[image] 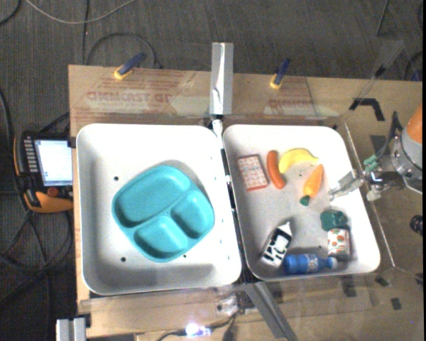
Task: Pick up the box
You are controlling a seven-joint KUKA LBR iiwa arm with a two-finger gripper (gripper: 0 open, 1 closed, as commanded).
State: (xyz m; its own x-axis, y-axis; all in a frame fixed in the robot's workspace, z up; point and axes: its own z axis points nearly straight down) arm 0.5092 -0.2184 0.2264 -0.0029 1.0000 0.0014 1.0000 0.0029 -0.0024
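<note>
The gripper [346, 185] is seen at the right rim of the right bin [355, 155], its slender fingers reaching leftward over the bin's edge; whether they are spread or pressed together cannot be told, and nothing is seen between them. The arm [412, 155] is extended in from the right side, with its orange band visible at the frame's edge and the wrist held low beside the bin.

The bench is formed by a brown board [149, 94] on which two shallow white bins are set side by side, with a dark carpeted floor and loose cables around it. Two clamps [130, 65] with blue and yellow handles are fixed along the board's far edge. A handheld pendant [46, 165] with a lit screen is laid to the left of the board.

In the left bin [92, 226] a turquoise divided tray [163, 210] is placed. The box [252, 172], pinkish with a printed face, is lain flat in the upper left part of the right bin, well apart from the gripper. Just beside it a red-orange sausage-shaped toy [275, 169], a banana [298, 158] and a carrot [312, 182] are found. Nearer the front, a black-and-white carton [277, 245], a blue bottle [305, 263], a teal object [334, 219] and a small can [338, 242] are gathered.
</note>
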